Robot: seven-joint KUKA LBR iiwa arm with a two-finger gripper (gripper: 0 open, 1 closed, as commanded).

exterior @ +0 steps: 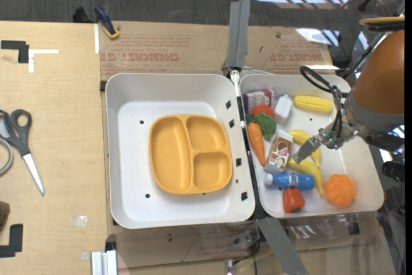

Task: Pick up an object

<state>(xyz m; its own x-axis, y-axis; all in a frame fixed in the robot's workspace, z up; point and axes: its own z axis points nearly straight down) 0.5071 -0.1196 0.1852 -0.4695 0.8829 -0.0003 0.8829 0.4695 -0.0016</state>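
Pale wood covers the counter (58, 138), with scissors (22, 145) lying at its left edge and cardboard under the two white bins. In the left bin (122, 158) sits a yellow divided plate (191, 153), three compartments, flat on the floor of the bin. The right bin (370, 203) holds the toy food: a corn cob (313, 103) near the far wall, a carrot (257, 142) along the left wall, a small brown carton (279, 152) beside it, bananas (308, 167) in the middle, a blue bottle (291, 181) lying on its side in front, a red pepper (293, 200) at the near wall and an orange pumpkin (340, 190) to its right. The arm reaches in from the right (orange band uppermost), and the pincer (302, 154) hangs low over the bananas, just right of the carton. Whether its fingers are apart or closed cannot be told, and nothing is seen between them.
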